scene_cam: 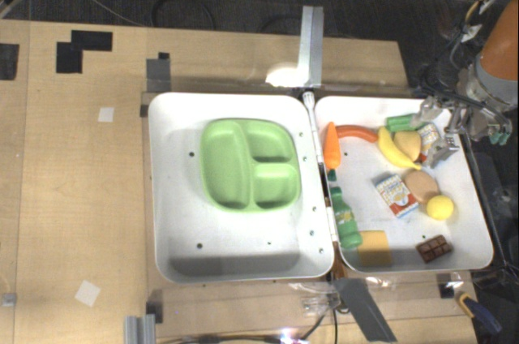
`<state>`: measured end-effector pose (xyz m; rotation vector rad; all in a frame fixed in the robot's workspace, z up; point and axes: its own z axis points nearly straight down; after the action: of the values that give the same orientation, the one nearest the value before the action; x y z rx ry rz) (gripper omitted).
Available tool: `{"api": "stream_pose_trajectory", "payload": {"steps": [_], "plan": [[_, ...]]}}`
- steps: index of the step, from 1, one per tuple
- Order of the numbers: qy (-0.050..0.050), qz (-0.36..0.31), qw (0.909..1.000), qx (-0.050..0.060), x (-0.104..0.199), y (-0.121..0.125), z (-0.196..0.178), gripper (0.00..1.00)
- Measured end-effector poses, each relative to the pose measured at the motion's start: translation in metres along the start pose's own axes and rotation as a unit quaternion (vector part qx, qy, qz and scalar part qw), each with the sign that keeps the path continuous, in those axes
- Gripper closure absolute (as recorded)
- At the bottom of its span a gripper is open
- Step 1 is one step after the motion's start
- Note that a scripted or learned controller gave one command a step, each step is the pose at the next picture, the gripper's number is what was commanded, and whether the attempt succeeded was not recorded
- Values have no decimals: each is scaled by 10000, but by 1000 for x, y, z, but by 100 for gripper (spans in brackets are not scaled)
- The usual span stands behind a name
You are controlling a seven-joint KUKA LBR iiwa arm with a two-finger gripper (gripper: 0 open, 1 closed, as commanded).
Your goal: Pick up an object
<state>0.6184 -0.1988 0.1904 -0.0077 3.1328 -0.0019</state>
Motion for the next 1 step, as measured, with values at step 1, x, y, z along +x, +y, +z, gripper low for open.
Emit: {"api": "stream_pose_trajectory", "payload": {"steps": [1], "plan": [[-73, -272, 9996, 25, 36, 26, 86, 0]]}}
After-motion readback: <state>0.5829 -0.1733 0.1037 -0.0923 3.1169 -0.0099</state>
